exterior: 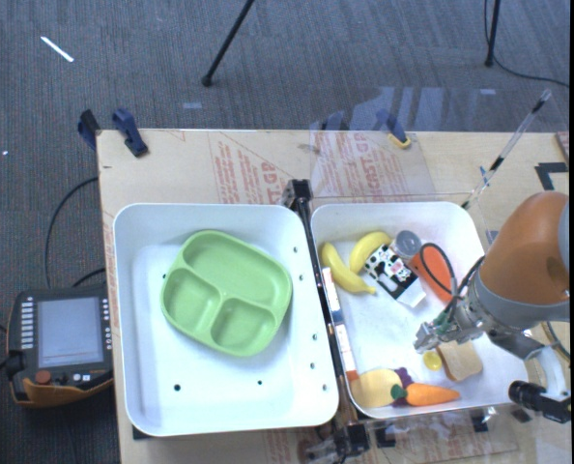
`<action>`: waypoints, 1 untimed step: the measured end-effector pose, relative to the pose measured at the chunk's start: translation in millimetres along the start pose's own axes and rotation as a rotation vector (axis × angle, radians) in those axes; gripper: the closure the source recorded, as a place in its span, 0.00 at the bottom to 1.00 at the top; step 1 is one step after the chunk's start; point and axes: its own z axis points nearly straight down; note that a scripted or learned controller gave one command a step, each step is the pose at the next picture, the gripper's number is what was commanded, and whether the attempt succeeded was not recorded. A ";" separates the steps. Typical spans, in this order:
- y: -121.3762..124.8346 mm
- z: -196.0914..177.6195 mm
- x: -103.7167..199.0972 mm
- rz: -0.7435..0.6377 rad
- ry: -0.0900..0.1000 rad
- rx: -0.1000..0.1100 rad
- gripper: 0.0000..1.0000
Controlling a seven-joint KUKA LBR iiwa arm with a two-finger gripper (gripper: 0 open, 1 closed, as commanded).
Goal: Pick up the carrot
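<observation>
Carrot point(430, 393) lies at the near edge of the right bin point(461, 217), orange, tip pointing toward the bin's near right corner, green top end touching a yellow round toy point(374, 387) with a purple bit beside it. Nothing grips it. Just beyond the carrot: a tan bread slice point(459, 361) and a small yellow piece point(432, 361). Gripper point(440, 334) hangs over the right side of this bin, above and just beyond the bread slice, apart from the carrot; can't tell how wide it stands, nothing seen held in it. Grey arm with orange band point(529, 254) comes in over the bin's right edge.

Far half of the right bin: two bananas point(350, 264), a black-and-white box point(395, 271) just beside them, a grey round lid-like thing point(407, 243), an orange object point(436, 271) with a dark loop, near the arm.

Left bin point(132, 259) holds a green divided plate point(227, 293), three compartments, sitting about centre, tilted relative to the bin edges. Both bins sit side by side on the bench point(219, 162), touching along the middle. Teach pendant point(63, 341) on the floor off the bench's left edge.
</observation>
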 end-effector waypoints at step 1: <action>-7.7 -38.7 4.5 -0.322 -0.009 -0.008 1.00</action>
